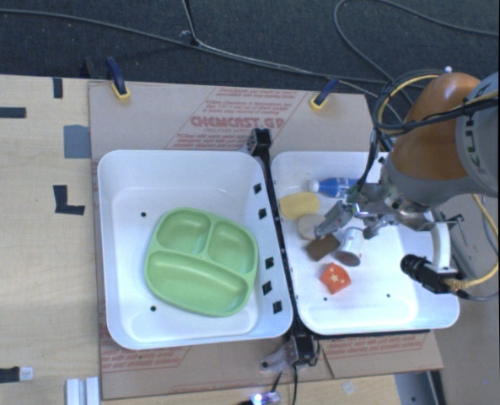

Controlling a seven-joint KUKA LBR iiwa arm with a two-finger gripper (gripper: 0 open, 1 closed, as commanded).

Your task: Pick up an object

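Note:
The right bin (418, 310) holds several small items. A yellow lump (300, 205) lies at its left, with a blue-capped clear bottle (334, 186) behind it. A brown block (323, 246), a dark oval piece (348, 259) and a red cube (335, 278) lie toward the middle. My gripper (348, 229) hangs over the middle of this bin, just above the brown block and the dark oval piece. It stands open, with one finger (329, 224) reaching toward the yellow lump. Nothing shows between its fingers.
A green divided plate (202, 262) lies in the left bin (115, 226). A black divider (271, 226) runs between the two bins. A beige round piece (307, 226) sits by the yellow lump. Cables (439, 281) trail from the arm over the right bin's right side.

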